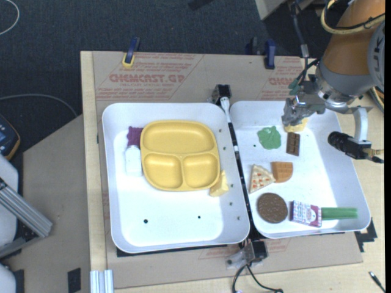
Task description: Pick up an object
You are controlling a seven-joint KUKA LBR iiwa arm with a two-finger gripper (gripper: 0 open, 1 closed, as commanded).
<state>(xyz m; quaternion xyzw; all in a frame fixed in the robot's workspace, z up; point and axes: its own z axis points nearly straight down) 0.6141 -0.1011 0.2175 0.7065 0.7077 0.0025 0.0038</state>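
My gripper is low over the back of the right bin, with the grey arm and its orange band rising to the upper right. A small pale yellow piece lies right under the gripper tip, touching or nearly touching it. Just in front are a green leafy piece and a brown chocolate bar. Nearer the front lie a pizza slice, an orange-brown toast piece, a round brown cookie, a pink and white carton and a green stick.
The left bin holds a yellow divided plate, a purple item, a white bottle and a pale yellow piece. A black fixture juts over the right bin's right rim.
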